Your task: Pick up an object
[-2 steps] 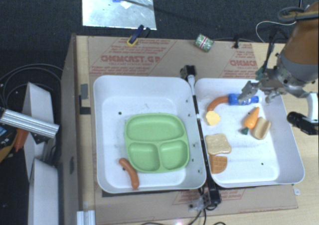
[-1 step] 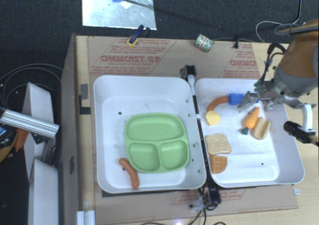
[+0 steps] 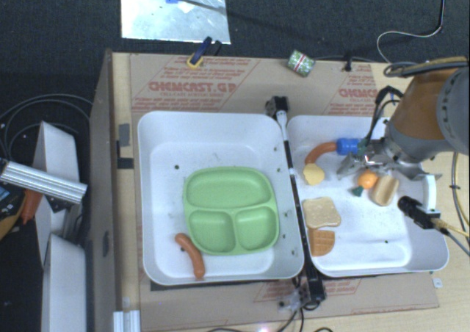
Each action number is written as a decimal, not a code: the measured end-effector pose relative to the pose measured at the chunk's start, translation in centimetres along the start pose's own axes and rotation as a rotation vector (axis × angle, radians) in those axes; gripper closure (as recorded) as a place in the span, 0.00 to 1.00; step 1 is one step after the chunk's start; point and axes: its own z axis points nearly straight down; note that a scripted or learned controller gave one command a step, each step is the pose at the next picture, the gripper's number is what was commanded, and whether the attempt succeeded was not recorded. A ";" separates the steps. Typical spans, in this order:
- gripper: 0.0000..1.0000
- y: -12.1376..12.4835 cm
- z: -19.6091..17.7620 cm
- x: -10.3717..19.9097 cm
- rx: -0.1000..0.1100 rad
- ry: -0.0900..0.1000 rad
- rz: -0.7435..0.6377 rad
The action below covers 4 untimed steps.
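Claw [image 3: 362,167] low in the right bin [image 3: 382,250], at its far side, arm [image 3: 433,114] reaching in from the right; whether clenched or released: cannot tell, tips lost among clutter and dark metal

Nothing visibly lifted. Likely step: closing in on a target, grasp not yet proven

Closest candidate: small orange piece [image 3: 368,180], right under the claw, touching or nearly so. Just right of it, tan cylinder [image 3: 383,189]. Just left and a little beyond the claw, blue piece [image 3: 347,146] joined to a curved orange sausage [image 3: 320,151]. Left of the claw, yellow lump [image 3: 313,174]. Nearer the camera and left, toast slice [image 3: 322,211] over a waffle-like piece [image 3: 322,241]

Well away to the left, in the other bin [image 3: 158,176]: green divided plate [image 3: 231,209] and a second sausage [image 3: 191,254] beside it

Next move, as a judgement: settle on the orange piece, close squarely, then rise straight up. Risk: crowding from the tan cylinder, a nudge instead of a grip
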 end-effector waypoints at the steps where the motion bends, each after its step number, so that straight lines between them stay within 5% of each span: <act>1: 1.00 0.2 -1.2 -0.1 -0.008 -0.005 0.000; 2: 0.00 0.2 -1.2 -0.1 -0.008 -0.004 0.000; 3: 0.00 -1.9 1.7 1.8 0.017 0.008 0.000; 4: 1.00 -1.8 0.6 1.8 0.015 0.008 0.000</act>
